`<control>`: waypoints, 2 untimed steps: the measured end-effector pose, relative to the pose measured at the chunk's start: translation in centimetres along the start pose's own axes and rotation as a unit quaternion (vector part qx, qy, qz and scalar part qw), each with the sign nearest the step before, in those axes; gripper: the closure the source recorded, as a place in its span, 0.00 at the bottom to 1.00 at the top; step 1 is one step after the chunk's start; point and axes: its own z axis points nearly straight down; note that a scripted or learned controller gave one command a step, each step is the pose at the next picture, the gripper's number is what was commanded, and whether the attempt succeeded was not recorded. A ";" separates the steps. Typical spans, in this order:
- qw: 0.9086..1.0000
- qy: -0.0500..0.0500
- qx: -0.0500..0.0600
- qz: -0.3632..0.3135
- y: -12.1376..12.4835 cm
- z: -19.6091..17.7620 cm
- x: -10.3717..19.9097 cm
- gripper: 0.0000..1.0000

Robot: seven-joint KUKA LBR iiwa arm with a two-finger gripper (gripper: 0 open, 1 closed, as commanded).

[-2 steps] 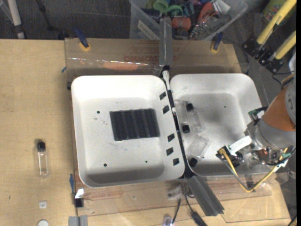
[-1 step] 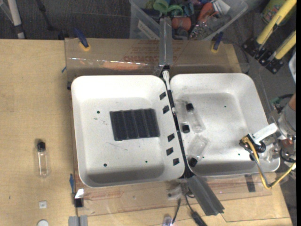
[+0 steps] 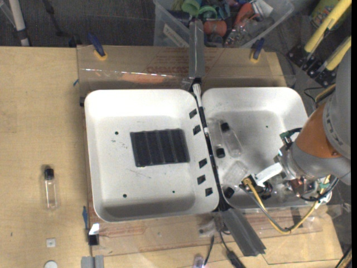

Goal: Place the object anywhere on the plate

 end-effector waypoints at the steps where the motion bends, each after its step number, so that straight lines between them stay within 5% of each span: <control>1: 0.989 -0.006 0.003 -0.146 -1.7 -11.7 0.1 1.00; 2: 0.992 -0.006 0.003 -0.125 -7.2 -29.3 6.1 1.00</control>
